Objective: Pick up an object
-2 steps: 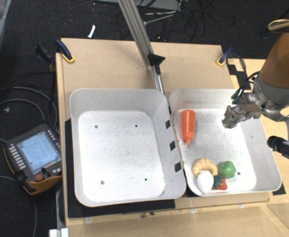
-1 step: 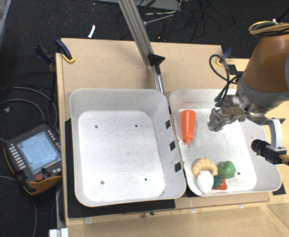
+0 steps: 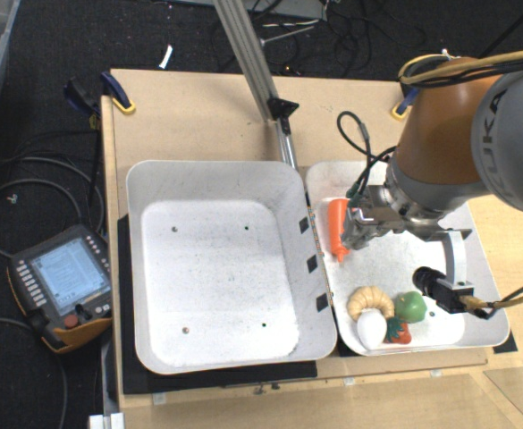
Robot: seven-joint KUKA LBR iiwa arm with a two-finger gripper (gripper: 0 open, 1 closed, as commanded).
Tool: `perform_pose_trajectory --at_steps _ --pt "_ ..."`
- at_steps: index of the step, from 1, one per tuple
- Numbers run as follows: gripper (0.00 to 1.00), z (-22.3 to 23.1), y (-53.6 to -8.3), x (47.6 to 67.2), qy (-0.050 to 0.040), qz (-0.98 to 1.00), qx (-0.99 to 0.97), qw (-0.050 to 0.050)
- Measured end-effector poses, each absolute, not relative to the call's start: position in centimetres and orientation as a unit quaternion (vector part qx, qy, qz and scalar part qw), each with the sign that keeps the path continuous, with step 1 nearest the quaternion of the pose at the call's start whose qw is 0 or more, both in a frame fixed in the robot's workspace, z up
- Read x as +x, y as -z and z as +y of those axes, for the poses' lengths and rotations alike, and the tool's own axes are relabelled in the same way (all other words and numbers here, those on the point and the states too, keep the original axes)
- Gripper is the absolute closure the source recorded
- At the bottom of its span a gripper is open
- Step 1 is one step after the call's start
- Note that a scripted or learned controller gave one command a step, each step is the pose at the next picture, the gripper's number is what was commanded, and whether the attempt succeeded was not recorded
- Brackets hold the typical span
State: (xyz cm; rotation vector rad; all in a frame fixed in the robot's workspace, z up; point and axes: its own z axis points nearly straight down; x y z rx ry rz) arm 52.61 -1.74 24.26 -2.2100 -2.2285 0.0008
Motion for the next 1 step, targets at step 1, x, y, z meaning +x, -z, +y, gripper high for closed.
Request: perform_pose_trajectory --at_steps 1 --pt "1.0 4.44 -23.59 52.41 -0.0001 -0.71 -0.704 0.002"
